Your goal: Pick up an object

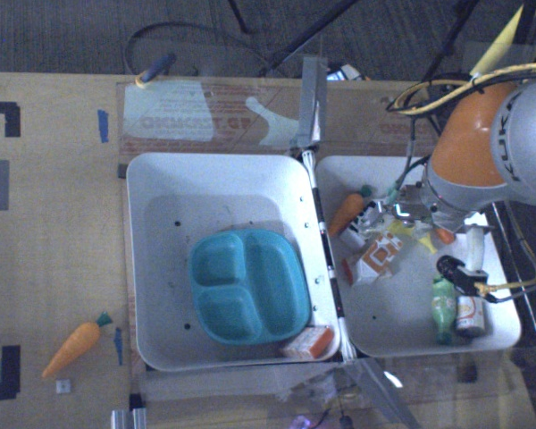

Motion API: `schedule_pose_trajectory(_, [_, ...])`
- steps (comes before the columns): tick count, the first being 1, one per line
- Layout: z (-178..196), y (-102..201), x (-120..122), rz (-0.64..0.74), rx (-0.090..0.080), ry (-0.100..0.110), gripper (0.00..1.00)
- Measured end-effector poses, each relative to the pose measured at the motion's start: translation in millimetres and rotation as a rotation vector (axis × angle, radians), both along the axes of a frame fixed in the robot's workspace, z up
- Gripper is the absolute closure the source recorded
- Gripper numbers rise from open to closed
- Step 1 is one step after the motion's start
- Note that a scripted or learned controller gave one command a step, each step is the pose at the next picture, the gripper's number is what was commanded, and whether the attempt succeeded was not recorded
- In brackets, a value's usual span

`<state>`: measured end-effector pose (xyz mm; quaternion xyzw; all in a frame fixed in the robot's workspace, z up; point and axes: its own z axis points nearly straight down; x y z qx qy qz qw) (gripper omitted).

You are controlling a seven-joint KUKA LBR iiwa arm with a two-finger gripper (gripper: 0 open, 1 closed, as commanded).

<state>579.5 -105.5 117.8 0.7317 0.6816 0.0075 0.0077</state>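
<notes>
I see my gripper (395,211) low in the right bin (375,324), over a clutter of small items — whether it grips anything, I can't tell. A carrot (347,213) lies just left of it; a teal divided plate (248,286) sits in the left bin (161,186).

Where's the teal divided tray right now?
The teal divided tray lies in the left bin, toward its lower right corner, close to the divider between the bins.

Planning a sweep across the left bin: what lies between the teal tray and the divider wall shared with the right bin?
Only bare white floor of the left bin separates the teal tray from the divider wall, seen in the camera view.
</notes>
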Motion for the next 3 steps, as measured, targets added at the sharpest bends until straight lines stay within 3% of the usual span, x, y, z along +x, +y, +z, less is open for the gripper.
schedule_pose_trajectory(1, [-11,7,-6,-0.033,0.000,-0.027,0.00])
schedule_pose_trajectory(2, [4,14,0,-0.027,0.013,-0.039,1.00])
schedule_pose_trajectory(3, [66,33,61,0.096,0.000,0.022,1.00])
